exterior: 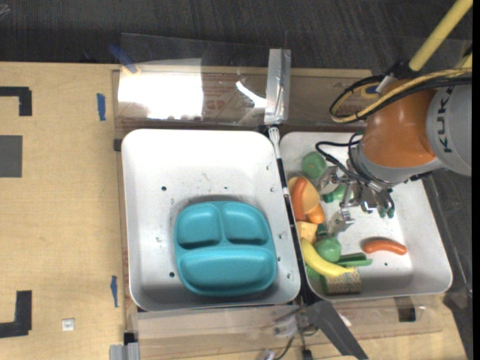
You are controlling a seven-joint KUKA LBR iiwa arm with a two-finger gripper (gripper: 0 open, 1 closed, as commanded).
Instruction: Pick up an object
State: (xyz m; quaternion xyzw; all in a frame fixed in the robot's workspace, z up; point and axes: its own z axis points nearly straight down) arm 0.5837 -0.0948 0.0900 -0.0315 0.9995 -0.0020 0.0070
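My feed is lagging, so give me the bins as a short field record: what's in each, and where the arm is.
left bin: one teal divided tray, lying flat
right bin: pile of toy food along its left side
named items: banana, orange-red piece lying apart, orange piece
arm: reaches in from the right; gripper low over the pile
grasp: cannot tell

toy foods point(330, 238) heaped in right bin point(420, 276)
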